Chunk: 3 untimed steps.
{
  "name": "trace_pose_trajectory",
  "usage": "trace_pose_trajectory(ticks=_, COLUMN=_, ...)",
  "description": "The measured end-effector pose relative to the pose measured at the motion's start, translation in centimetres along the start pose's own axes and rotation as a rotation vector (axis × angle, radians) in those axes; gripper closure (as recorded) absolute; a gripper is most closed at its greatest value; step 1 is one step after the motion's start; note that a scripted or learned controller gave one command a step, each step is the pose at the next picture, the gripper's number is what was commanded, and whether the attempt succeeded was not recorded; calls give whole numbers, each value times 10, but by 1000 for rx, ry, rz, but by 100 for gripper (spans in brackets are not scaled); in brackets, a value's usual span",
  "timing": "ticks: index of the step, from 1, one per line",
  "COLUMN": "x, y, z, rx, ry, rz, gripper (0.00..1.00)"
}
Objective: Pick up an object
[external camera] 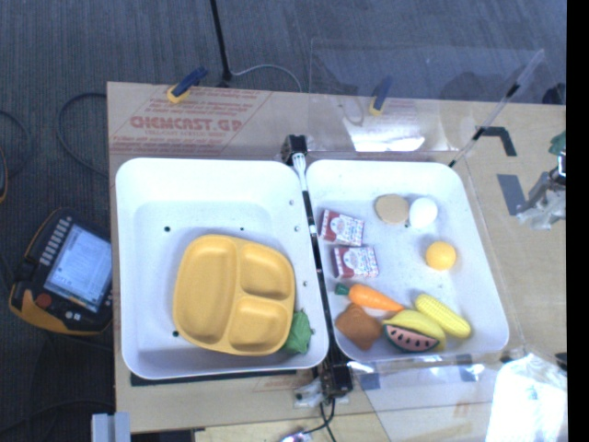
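Nearest to me, at the lower right corner, lies a crumpled sheet of clear plastic (pixel 532 396) on the counter (pixel 526 284). The gripper (pixel 549 190) sits at the far right, over bare counter and well apart from both bins; I cannot tell whether it is wide or narrow, and I see nothing in it.

Working outward, the right bin (pixel 477 224) holds every loose item. Closest to the gripper are a white egg (pixel 423 213) and a tan round piece (pixel 391 209) touching it; an orange ball (pixel 441 255) lies just below. Along the bin's near edge I see a yellow corn cob (pixel 445 315), a banana (pixel 416 321) and a watermelon slice (pixel 409 338) with a red face and green rind, all bunched together; a carrot (pixel 374 297) and a brown lump (pixel 357 327) lie beside them. Two red-and-white cartons (pixel 342 227) lie flat by the dividing rim.

The left bin (pixel 156 210) carries a yellow divided plate (pixel 236 294), with a green piece (pixel 300 333) tucked under its corner; a teach pendant (pixel 70 274) rests on the floor beyond.
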State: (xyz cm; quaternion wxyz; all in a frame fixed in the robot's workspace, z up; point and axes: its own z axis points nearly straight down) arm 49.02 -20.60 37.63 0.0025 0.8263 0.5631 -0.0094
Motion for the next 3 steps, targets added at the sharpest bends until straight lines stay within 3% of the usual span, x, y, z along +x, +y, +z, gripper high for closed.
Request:
trace_pose_trajectory(ticks=1, x=0, y=1, z=-9, rx=0, ry=-3, rz=-3, gripper=100)
trace_pose_trajectory(ticks=2, x=-1, y=-6, z=51, rx=0, ry=14, rz=121, gripper=100)
trace_pose_trajectory(ticks=3, x=0, y=-5, z=41, rx=-1, ry=11, rz=116, gripper=100)
